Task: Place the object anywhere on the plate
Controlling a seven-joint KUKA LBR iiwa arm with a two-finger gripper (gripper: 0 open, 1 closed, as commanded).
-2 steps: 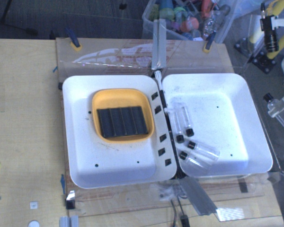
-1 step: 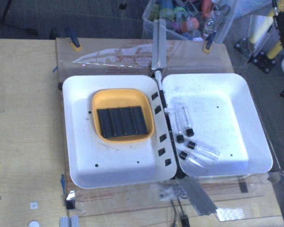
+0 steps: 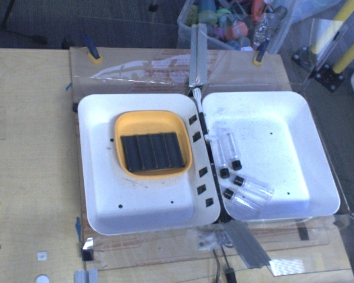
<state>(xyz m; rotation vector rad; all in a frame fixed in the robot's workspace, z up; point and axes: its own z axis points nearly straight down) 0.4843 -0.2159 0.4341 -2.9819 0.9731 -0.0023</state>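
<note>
A yellow square plate point(image 3: 125, 123) sits in the left white bin point(image 3: 94, 158). A black ribbed rectangular object point(image 3: 152, 151) lies flat on the plate, covering most of its floor. In the right white bin point(image 3: 295, 152), several clear plastic tubes with black caps point(image 3: 233, 167) lie near the left wall, one further tube point(image 3: 252, 190) toward the front.
A clear container of colourful items point(image 3: 236, 7) stands behind the bins. A metal strip point(image 3: 196, 55) runs up from the divider between the bins. Blue clamps point(image 3: 92, 52) hold the backing board. Wooden bench surface extends to the left.
</note>
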